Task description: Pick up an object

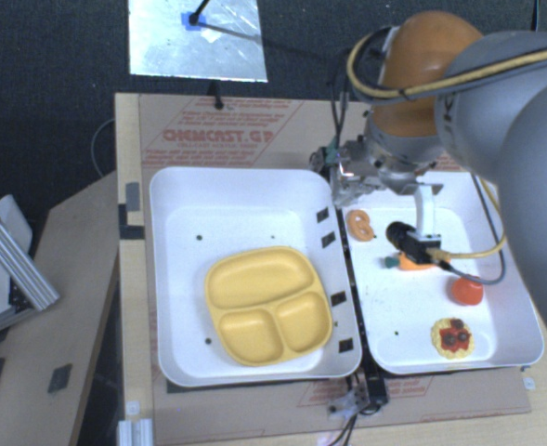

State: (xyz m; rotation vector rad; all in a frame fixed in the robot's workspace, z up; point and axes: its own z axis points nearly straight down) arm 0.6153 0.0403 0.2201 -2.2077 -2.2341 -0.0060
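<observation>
My gripper [345,186] hangs over the far left corner of the right bin [510,342], close to the wall between the two bins. An orange pretzel-shaped piece [358,224] lies just in front of it on the bin floor, apart from it. Further right lies a small orange wedge with a green tip [410,262]. Toward the bin's front right sit a red-orange ball [466,291] and a round yellow piece with red spots [452,337].
The left bin [189,203] holds a yellow divided plate [268,303] in its front half. A shiny square sheet [197,26] lies behind the bins. The arm's grey body and orange band cover the far right of the right bin.
</observation>
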